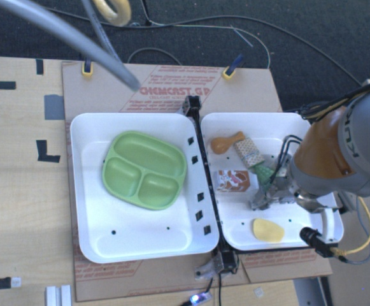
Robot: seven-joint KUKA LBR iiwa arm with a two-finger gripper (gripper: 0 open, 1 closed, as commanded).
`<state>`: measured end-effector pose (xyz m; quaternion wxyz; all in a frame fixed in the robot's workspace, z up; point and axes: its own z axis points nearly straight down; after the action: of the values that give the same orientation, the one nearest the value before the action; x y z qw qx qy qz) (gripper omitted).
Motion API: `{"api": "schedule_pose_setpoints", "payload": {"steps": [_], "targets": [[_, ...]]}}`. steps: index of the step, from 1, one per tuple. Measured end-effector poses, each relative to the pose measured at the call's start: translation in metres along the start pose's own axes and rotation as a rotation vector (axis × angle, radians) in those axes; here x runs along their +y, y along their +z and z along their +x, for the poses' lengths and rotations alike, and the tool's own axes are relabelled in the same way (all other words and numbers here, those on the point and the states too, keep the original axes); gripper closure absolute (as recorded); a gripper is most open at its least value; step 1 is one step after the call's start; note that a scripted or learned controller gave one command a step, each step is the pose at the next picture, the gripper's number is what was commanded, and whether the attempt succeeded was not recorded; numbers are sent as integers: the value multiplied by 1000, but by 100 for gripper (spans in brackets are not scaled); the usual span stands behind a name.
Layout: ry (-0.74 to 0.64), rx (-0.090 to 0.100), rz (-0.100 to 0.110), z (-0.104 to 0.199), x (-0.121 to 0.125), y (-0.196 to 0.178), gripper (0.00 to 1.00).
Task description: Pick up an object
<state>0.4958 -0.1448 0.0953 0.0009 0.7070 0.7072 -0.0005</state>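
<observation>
Objects [243,164]: four; one green plate [145,170]

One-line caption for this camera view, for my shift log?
Gripper lowered into the right bin among small items, near a yellow piece; green divided plate lies in the left bin.

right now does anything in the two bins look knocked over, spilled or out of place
Nothing stands out. The green plate lies flat, a little askew, in the left bin. In the right bin, the orange spoon, snack packet and yellow piece lie loose and apart, with the gripper down among them.
</observation>
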Motion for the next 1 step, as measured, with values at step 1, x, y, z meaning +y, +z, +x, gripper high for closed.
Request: {"api": "schedule_pose_setpoints", "payload": {"steps": [1], "targets": [[-1,1,-2,0,-4,-62,100]]}}
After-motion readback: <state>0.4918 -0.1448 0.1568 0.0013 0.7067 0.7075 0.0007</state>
